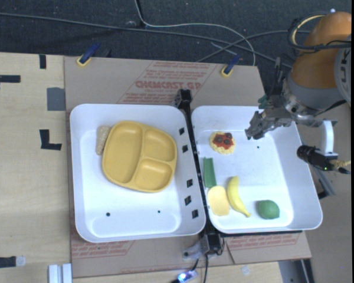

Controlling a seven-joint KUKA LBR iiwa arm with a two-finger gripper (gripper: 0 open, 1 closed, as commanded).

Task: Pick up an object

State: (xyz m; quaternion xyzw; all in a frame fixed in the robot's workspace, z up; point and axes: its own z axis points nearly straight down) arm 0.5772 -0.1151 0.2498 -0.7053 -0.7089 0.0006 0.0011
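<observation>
Claw (pixel 255 131) sits in the right bin (pixel 283 158), right of the small pizza piece (pixel 222 142); I can't tell how wide it's set. Banana (pixel 238 197), yellow piece (pixel 218 201) and green stick (pixel 209 172) are crowded lower down, so I'd risk nudging neighbours or closing on nothing.

two shallow white bins sit side by side on a sheet of brown cardboard (pixel 165 81) printed with red lettering. the left bin (pixel 85 205) and the right bin (pixel 298 170) touch along a dark middle seam. the cardboard lies on a pale wooden bench (pixel 23 175) marked with black tape pieces. two blue and yellow clamps (pixel 88 53) grip its far edge. thin cables (pixel 183 25) trail over dark carpet (pixel 59 5) behind.
</observation>
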